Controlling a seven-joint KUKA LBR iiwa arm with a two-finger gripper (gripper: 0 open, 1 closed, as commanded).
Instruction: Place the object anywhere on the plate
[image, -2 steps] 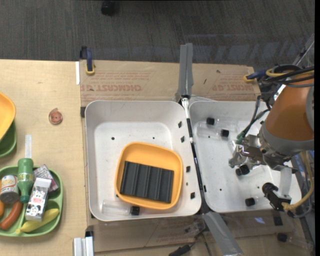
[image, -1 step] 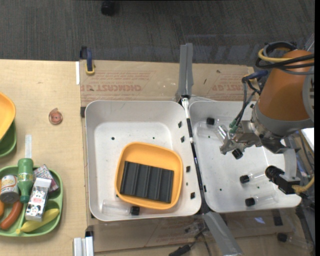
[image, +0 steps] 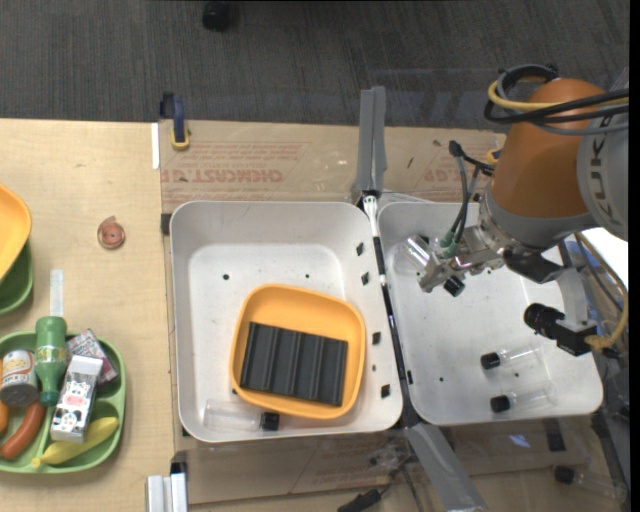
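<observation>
Wood bench, two white bins (image: 190, 330): gripper (image: 437, 272) hangs over the right bin's rear-left part, and I can't tell if it's open or holding anything. One black ribbed block (image: 295, 362) lies flat on the one orange plate (image: 290, 302) in the left bin. It looks stiff, light and non-fragile, so pinch across its short width; three clear capped vials (image: 505, 357), two right, one left.
</observation>
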